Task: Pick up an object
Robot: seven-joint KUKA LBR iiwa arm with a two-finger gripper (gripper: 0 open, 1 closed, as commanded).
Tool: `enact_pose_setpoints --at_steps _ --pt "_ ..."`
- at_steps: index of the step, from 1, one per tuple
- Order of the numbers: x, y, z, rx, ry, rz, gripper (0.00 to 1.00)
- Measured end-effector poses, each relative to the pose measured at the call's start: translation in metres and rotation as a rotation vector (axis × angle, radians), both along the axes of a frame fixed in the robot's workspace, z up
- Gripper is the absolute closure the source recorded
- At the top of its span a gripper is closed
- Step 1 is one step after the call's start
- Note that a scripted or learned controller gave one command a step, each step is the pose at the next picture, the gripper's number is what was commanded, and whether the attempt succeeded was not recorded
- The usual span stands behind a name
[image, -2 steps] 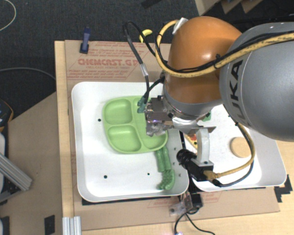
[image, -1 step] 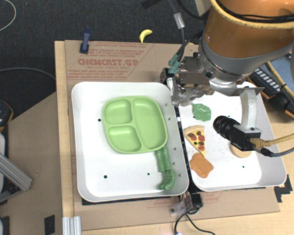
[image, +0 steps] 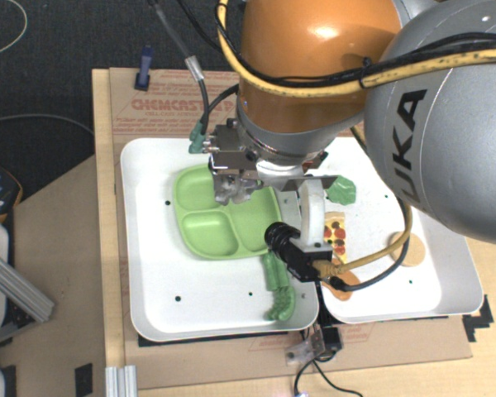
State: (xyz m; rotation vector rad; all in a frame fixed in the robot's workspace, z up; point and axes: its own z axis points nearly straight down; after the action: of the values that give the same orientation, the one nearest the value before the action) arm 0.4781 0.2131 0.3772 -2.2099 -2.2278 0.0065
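My gripper (image: 230,187) hangs below the big orange wrist band, low over the back part of a light green divided plate (image: 207,230) in the left bin (image: 149,246). Whether it touches the plate I cannot tell. A green toy figure (image: 279,292) lies at the front right corner of that bin, beside the plate. In the right bin (image: 446,292) I see a small green piece (image: 344,191), a yellow card with red dots (image: 336,235) and a tan disc (image: 414,251), partly hidden by the arm and its cables.
The arm's grey body covers most of the right bin. A black fitting with a yellow cable (image: 291,253) hangs over the divide between the bins. A brown board (image: 124,122) lies under both bins, with a small blue clip (image: 144,67) at its back edge.
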Motion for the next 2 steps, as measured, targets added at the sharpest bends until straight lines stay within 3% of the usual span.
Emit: enact_pose_setpoints --at_steps 1,2 --pt "0.018 -0.05 -0.18 -0.006 0.009 -0.015 1.0" --pt "0.048 -0.055 -0.068 0.003 -0.017 -0.008 1.0"
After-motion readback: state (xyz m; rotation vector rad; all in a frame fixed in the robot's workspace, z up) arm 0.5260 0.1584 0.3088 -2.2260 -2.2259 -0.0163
